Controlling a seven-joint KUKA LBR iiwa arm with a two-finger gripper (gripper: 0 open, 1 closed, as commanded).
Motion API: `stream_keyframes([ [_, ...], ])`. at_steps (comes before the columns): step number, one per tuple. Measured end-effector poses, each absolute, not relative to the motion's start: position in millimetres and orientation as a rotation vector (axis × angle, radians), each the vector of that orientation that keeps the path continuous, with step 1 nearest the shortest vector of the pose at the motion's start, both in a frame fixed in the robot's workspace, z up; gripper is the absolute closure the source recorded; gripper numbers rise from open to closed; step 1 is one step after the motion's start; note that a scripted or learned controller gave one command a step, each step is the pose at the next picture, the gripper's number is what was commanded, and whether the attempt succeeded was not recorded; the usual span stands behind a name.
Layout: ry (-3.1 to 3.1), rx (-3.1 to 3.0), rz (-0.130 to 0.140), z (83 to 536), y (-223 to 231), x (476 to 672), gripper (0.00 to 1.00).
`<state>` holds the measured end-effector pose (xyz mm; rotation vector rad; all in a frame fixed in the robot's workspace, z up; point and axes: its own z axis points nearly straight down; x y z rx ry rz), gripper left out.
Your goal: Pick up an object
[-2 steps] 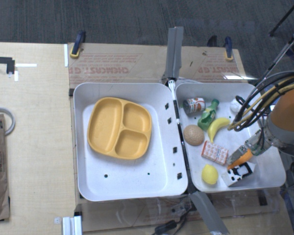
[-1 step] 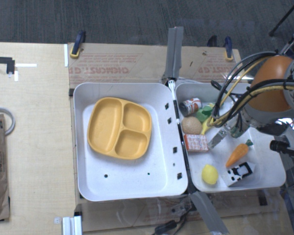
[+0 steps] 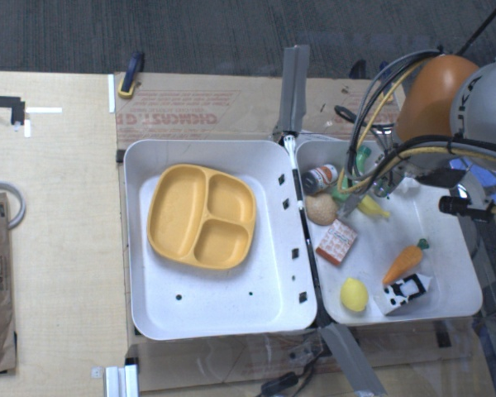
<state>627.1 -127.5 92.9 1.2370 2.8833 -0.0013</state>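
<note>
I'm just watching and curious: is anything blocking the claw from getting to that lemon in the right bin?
Nothing visible stands over the lemon; it lies bare near the right bin's front edge. The end effector is down at the back, among the banana and the can. The small red carton lies on the floor between them.

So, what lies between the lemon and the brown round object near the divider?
In the camera view, the small red-and-white box lies between the lemon and the brown round object.
</note>
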Motion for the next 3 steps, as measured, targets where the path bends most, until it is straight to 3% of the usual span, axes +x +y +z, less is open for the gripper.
stream_keyframes([
  [1,3.001,0.904,-0.002,93.9,-156.7,630.8,0.0],
  [2,2.996,0.905,-0.001,104.2,-157.4,632.1,1.0],
  [3,3.006,0.894,-0.001,192.8,-90.5,644.4,1.0],
])
